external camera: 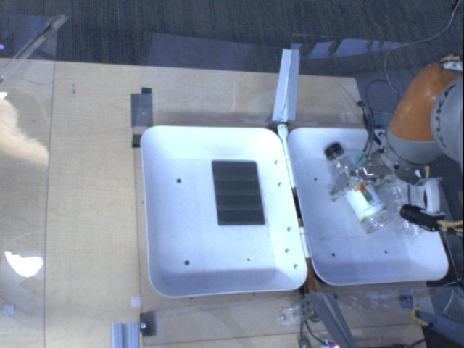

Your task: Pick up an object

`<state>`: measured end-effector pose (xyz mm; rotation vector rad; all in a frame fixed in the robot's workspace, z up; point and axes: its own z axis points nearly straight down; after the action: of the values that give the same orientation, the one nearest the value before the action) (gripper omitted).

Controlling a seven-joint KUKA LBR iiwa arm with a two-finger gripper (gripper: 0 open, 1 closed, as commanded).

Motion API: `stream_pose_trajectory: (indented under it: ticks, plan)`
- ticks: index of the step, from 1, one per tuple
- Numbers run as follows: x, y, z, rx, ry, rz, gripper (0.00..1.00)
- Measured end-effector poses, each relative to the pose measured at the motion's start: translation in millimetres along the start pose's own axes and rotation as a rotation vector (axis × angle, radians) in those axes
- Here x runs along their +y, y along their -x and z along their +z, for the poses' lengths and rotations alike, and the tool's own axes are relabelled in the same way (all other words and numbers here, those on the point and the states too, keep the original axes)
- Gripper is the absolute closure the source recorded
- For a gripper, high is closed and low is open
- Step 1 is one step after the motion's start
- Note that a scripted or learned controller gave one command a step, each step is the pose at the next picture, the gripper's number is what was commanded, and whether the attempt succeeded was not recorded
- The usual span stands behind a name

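- Arm [424,111]: grey with an orange band, entering from the right and standing over the right bin [341,256].
- Gripper [368,167]: sits low over the middle of that bin, amid a cluster of clear items. Whether it is spread or closed on anything cannot be told; clear plastic blurs the area.
- Task object: a small clear bottle [362,201] with a white label and a touch of green, lying on its side just below the gripper, pointing down and away to the right. Nothing shows it as held.
- Other items: a black cap [333,151] lies to the upper left of the gripper; clear crumpled plastic [388,212] lies just beyond the bottle, on the arm's side.
- Left bin [163,194]: well away from the gripper, holds a flat dark slab [238,192].
- Handling judgement: the bottle looks light, smooth and likely to roll or slip; thin walls may flex under pressure.
- Recommended hold: across the labelled barrel, at mid-length, square to its long axis, clear of the neighbouring plastic.
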<state>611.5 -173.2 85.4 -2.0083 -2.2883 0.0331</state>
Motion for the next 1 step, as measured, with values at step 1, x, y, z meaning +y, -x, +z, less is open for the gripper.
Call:
stream_pose_trajectory:
  ticks: [1]
  plan:
    - [4.0,-2.8,-5.9,-0.005,0.013,-0.008,1.00]
